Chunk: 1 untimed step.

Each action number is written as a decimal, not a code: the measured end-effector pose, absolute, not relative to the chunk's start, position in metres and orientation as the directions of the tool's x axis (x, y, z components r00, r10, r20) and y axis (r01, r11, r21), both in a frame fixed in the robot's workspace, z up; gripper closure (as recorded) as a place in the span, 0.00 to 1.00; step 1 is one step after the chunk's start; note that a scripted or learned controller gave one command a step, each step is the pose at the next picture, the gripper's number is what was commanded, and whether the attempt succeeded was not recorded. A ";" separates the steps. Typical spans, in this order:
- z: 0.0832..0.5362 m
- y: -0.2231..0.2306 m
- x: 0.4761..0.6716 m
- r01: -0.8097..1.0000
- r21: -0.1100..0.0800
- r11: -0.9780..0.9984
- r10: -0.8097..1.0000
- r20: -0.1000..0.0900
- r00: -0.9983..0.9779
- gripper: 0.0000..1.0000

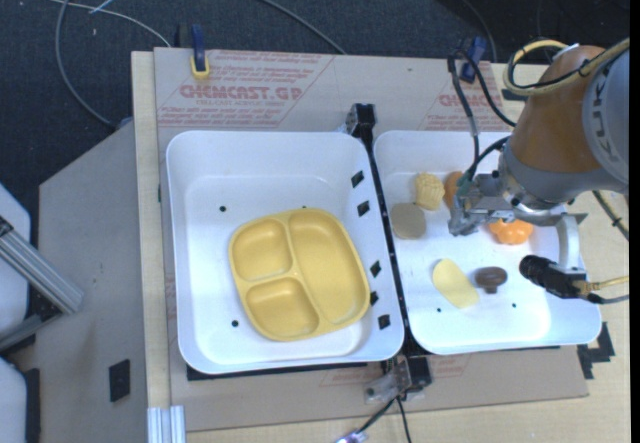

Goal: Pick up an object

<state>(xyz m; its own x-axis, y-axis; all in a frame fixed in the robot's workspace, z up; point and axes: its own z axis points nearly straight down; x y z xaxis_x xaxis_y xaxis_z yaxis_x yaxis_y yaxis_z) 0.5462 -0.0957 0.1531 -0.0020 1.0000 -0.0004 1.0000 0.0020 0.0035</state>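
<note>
My gripper (463, 219) hangs over the middle of the right bin (520, 331), under the grey arm with its orange band. Just left of it lie a tan round piece (408, 221) and a knobbly yellow piece (429, 191). An orange object (512, 231) lies just right of the gripper, partly under the arm. Another small orange piece (453, 181) peeks out above the gripper. Nearer the front lie a pale yellow piece (455, 284) and a small brown object (490, 278). I see nothing held in the gripper.
The left bin (200, 181) holds a yellow divided plate (297, 273). A black divider with clips (372, 201) runs between the bins. A black cable fitting (548, 274) juts over the right bin's front right. Cables trail across the floor behind the bench.
</note>
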 end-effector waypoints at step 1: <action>0.208 -0.091 0.539 1.000 0.003 0.002 1.000 0.000 -0.002 1.00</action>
<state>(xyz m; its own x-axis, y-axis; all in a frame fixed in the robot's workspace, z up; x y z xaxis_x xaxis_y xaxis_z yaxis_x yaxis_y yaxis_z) 0.5390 -0.0908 0.2077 -0.0017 1.0000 -0.0003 1.0000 0.0017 0.0033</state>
